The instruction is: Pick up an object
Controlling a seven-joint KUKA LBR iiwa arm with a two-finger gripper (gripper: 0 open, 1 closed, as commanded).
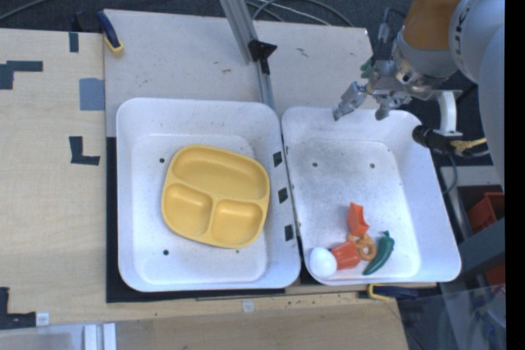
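Hovering over the far rim of the right-hand shallow white plastic bin (426,201), the two-finger metal gripper (362,106) — fingers spread apart with bare space between them, nothing clasped. Sitting high and away from the goods, apparently because no target is yet being approached; judging by that, the pick-up not yet begun. Lying well below the gripper, toward the near edge of the same bin and slightly to its right in the camera view, a small heap of toy pieces: a white egg-shaped ball (322,261) at the heap's left end, an orange-red chunky plastic piece (356,219) standing uppermost, a lower red-orange piece (346,255) touching the egg, a small tan ring-like bit (366,247) among them, and a dark green curved pepper-like piece (381,253) at the heap's right. Crowding into that near corner most likely from sliding against the sloped wall — making a clean two-finger pinch harder, since neighbours are touching. Resting down and far to the left of the gripper, in the left-hand white bin (135,176), a yellow three-compartment plastic plate (216,196), lying flat and apart from the heap, seemingly no part of this pick. Probably best suited to a first attempt: the upright orange-red piece, standing proud of the rest. Calling next for a descent toward the near corner, with the fingers aligned across a narrow side.
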